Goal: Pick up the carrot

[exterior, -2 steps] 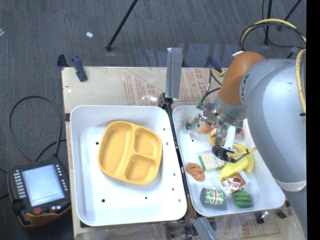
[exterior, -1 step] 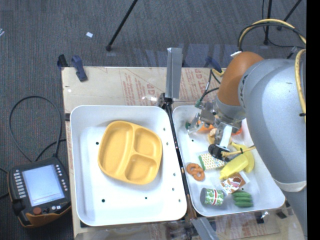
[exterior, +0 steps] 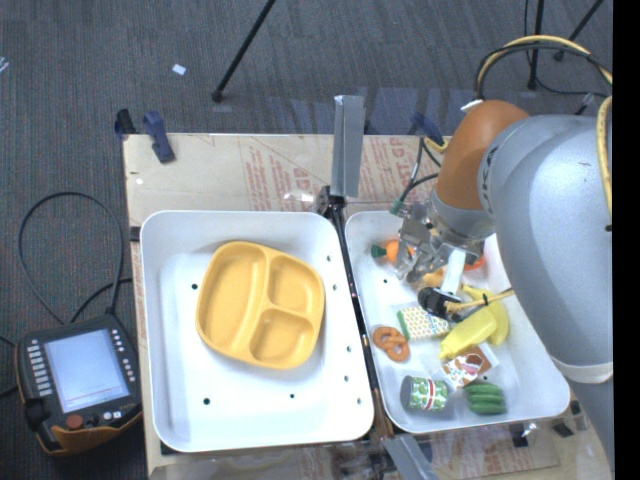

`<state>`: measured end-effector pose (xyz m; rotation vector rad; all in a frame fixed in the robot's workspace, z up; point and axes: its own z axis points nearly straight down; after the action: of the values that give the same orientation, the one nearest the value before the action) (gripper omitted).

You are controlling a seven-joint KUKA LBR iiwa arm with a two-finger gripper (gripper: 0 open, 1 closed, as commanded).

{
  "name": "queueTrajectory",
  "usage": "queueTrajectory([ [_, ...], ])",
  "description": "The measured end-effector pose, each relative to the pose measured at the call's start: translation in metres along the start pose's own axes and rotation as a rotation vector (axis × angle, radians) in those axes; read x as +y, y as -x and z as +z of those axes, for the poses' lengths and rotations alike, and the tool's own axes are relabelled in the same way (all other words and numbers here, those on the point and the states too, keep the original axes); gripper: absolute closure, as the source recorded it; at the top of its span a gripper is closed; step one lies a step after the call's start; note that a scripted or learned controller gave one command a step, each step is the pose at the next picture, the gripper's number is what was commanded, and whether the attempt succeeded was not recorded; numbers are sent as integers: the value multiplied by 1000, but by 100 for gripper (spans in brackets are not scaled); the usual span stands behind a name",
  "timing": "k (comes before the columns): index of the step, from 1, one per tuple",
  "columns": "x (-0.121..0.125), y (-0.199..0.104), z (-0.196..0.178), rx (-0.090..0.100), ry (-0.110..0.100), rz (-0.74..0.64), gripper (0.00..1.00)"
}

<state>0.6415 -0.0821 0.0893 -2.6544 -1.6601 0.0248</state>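
While the arm is reaching in from the right, the gripper (exterior: 418, 258) is hanging low in the right bin (exterior: 385, 408), right over the carrot (exterior: 392, 252) near the bin's far-left corner. Honestly can't tell how the fingers are sitting. Yellow tray (exterior: 262, 303) is sitting in the left bin (exterior: 175, 408).

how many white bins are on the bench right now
2. The left bin holds a yellow plate; the right bin beside it holds the small toys, with the arm over part of it.
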Motion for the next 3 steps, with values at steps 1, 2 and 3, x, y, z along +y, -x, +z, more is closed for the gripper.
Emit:
queueTrajectory([
  [1,0,-1,0,0,-1,-1,0],
  [2,5,5,-82,8,17,-1,0],
  [3,1,-1,5,5,10,131,0],
])
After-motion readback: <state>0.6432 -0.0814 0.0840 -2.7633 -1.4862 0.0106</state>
